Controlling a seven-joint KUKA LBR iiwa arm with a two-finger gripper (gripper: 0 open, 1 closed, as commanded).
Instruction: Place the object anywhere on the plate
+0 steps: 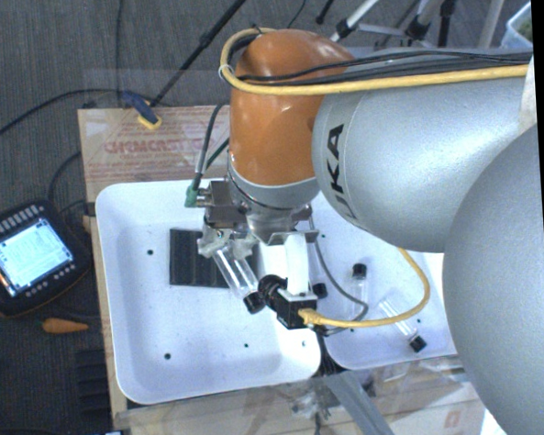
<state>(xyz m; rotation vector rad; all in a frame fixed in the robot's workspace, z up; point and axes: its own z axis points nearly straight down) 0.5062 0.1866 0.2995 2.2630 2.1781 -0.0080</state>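
In the left bin [143, 358] a flat black plate [190, 256] lies toward 10 o'clock of its floor. The tool [244, 280] hangs just beside the plate's right edge, at about 4 o'clock from it. I cannot tell its state, nor make out any object between its tips.
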